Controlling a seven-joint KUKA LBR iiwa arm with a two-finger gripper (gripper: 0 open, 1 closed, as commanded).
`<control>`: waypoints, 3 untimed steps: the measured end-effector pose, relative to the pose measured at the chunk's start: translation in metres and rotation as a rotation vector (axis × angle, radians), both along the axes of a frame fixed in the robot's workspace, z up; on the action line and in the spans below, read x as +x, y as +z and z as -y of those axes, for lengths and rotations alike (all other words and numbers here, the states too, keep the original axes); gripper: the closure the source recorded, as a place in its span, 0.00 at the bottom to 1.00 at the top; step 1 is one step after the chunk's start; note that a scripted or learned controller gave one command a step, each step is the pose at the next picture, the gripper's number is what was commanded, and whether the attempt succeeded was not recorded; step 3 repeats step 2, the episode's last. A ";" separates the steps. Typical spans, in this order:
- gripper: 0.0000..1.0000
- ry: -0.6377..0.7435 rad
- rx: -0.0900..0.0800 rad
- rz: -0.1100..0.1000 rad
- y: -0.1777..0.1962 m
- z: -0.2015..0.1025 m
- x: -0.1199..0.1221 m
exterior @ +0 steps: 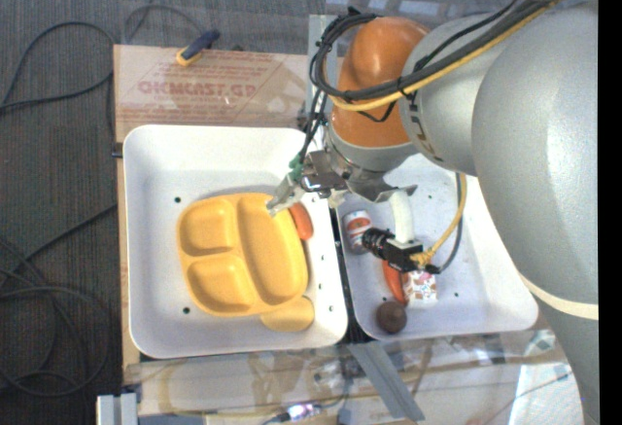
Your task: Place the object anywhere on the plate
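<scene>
A yellow divided plate (238, 263) lies in the left bin (151, 170). A small orange-red object (304, 222) rests at the plate's right rim, against the bin's right wall. My gripper (285, 199) hangs over the plate's upper right corner, just up and left of that orange-red object. The grey arm with its orange band (374, 73) comes in from the right and hides the bin's back right corner.
A pale yellow rounded item (289, 316) sits below the plate's lower right corner. The right bin (486, 306) holds a small can (357, 230), a white piece (400, 214), an orange carrot-like item (393, 282), a patterned box (422, 287) and a brown ball (391, 317).
</scene>
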State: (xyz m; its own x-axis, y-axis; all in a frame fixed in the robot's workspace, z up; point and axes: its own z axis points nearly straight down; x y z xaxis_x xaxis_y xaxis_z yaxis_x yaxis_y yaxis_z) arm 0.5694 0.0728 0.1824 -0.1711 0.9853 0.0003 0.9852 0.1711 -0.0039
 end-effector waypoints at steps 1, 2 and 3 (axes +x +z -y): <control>0.00 0.000 0.000 0.000 0.000 0.000 0.000; 0.00 0.000 0.000 0.000 0.000 0.000 0.000; 0.00 0.000 0.000 0.000 0.000 0.000 0.000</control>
